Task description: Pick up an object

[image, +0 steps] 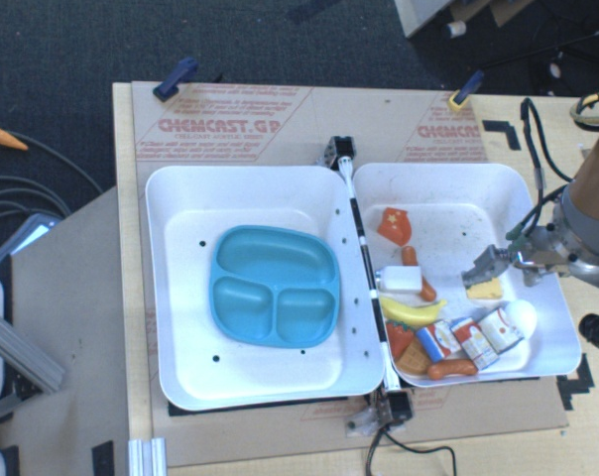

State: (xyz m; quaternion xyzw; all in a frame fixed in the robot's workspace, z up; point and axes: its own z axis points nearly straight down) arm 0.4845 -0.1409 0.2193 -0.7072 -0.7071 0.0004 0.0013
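Note:
The right bin [448, 188] holds several toy foods. Among them are a red pepper piece [396, 226], a white block [401, 280], a banana [415, 311], small cartons [473, 337], a white egg [522, 315] and a yellow cheese wedge [484, 290]. My gripper [506, 269] reaches in from the right and hangs at the bin's right side, just above and behind the cheese wedge. It looks open, its fingers [484, 263] spread with nothing between them. The egg and cartons lie just in front of it.
The left bin [171, 266] holds a blue divided plate [275, 286]. A black divider rail [359, 256] runs between the bins. A sausage [450, 369] and a cookie [411, 361] crowd the right bin's front corner. Cables [531, 142] trail at the back right.

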